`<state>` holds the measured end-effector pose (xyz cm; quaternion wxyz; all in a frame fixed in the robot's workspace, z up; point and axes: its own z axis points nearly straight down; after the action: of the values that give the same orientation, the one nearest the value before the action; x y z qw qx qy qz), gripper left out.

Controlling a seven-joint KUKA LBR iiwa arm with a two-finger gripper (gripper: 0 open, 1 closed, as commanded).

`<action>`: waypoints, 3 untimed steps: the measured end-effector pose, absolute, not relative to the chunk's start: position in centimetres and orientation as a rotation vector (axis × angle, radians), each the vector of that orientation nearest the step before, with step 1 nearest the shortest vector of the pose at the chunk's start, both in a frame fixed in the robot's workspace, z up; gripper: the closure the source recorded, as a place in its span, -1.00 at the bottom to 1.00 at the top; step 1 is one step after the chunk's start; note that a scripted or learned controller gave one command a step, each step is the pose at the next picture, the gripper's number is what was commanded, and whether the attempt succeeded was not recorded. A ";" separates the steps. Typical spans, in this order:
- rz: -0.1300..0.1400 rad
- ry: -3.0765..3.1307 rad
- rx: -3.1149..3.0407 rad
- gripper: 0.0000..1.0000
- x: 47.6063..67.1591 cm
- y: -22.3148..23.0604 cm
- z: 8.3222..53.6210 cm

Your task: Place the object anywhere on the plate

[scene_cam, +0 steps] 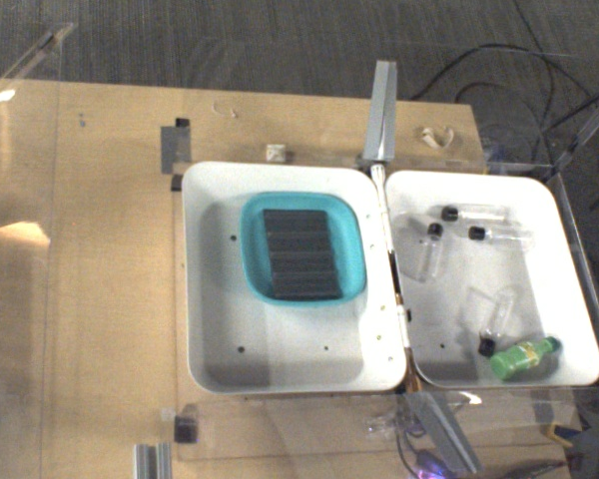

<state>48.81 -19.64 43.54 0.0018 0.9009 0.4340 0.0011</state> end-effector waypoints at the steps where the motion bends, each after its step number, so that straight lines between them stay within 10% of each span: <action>1: 0.004 1.143 2.923 -1.00 48.8 -19.8 43.5; 3: 0.005 0.777 3.041 -1.00 48.8 -20.5 43.5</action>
<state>48.79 -20.52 43.52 0.0014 0.9689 0.2475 0.0014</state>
